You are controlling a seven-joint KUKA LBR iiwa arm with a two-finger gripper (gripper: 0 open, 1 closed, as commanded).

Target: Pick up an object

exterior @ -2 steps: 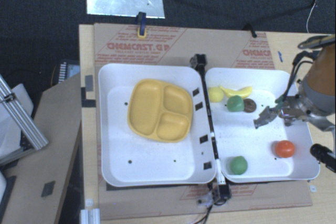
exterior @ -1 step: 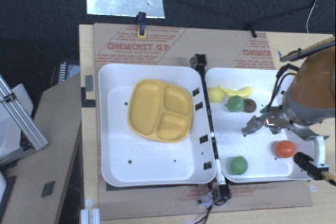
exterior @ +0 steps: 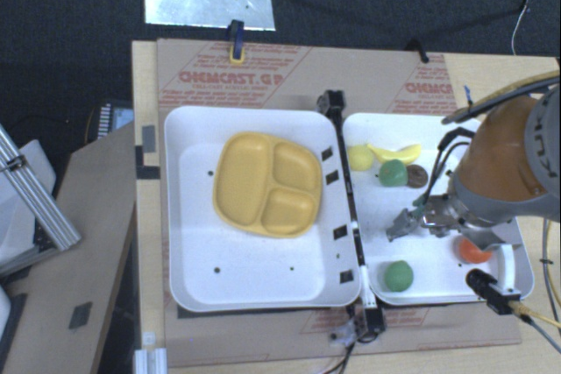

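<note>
The gripper (exterior: 399, 228) hangs low over the right bin (exterior: 372, 188), reaching in from the right with the grey wrist and the orange band (exterior: 504, 158) behind it; its two metal fingers (exterior: 405, 220) point left and sit slightly apart, with nothing between them; the bin floor shows bare under the tips. Below the gripper and a little toward the near edge lies a green ball (exterior: 399, 275), apart from the fingers; above the gripper, toward the far wall, sits a second green ball (exterior: 393, 174), with a small brown round piece (exterior: 416, 177) just beside it on the right; farther up lie a yellow ball (exterior: 360, 158) and a yellow banana-shaped piece (exterior: 396, 153), close together; to the right of the gripper, partly hidden under the wrist, shows an orange object (exterior: 473, 251). Well to the left of the gripper, across the black divider (exterior: 344, 188), the left bin (exterior: 188, 215) holds a yellow sectioned plate (exterior: 267, 184), lying flat near its middle.
</note>
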